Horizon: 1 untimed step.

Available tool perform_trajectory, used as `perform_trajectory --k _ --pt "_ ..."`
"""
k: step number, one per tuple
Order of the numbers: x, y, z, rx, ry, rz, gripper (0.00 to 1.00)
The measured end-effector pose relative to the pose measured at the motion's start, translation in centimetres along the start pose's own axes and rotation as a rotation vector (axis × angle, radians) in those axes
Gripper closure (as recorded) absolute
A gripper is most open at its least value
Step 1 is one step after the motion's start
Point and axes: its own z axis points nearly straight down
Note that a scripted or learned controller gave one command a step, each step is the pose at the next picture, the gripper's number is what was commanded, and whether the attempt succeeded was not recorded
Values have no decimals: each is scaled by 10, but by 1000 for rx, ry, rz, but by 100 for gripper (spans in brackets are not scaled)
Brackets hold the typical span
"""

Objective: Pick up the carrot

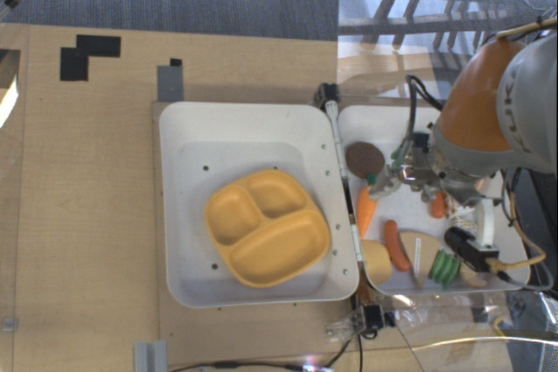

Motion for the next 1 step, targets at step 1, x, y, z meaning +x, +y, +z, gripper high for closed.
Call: perform_trajectory --k 1 --pt "32 7 0 2 2 27 0"
